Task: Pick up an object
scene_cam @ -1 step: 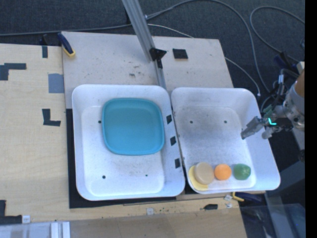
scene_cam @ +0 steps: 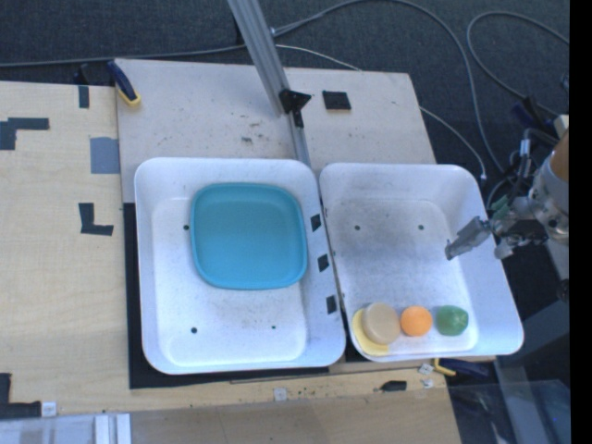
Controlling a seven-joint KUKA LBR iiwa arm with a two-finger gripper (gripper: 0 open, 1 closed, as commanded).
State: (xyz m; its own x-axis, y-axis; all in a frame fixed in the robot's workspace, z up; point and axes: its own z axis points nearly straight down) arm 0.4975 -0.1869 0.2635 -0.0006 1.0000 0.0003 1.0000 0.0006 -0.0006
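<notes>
My gripper (scene_cam: 483, 244) hangs over the right rim of the right bin (scene_cam: 398, 188). It is open, and nothing sits between its fingers. Three small things lie in a row along that bin's front wall: a beige round piece (scene_cam: 380, 322) resting on something yellow, an orange ball (scene_cam: 416, 321) and a green lump (scene_cam: 451, 320). The green lump is nearest the gripper, in front of it and slightly to its left.
A blue square plate (scene_cam: 249, 235) lies in the left bin (scene_cam: 162, 276). A grey metal bar (scene_cam: 268, 58) slants down from the top to the wall between the bins. Cables (scene_cam: 481, 44) trail across the dark floor at the back right.
</notes>
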